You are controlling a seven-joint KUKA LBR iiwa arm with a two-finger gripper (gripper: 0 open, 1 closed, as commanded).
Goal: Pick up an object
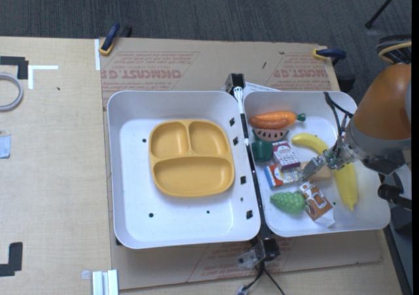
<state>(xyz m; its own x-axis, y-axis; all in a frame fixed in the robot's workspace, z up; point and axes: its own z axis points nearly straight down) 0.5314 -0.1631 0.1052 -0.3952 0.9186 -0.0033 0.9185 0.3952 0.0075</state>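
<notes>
The right bin (366,218) holds several toy foods. An orange carrot (273,119) lies at the back over a watermelon slice (270,134). A yellow banana (340,171) curves down the right side. A green cup (262,150), a small red and white carton (286,155), a blue-edged packet (277,176), a green bumpy vegetable (288,202) and an orange and white packet (317,203) fill the middle and front. My gripper (315,167) is low in this bin, pointing left, between the banana and the carton.
In the left bin (124,176) sits a yellow divided plate (192,157). Both bins rest on brown cardboard (163,68) held by blue clamps (110,37). The arm's orange band (391,104) hangs over the right bin's far right edge.
</notes>
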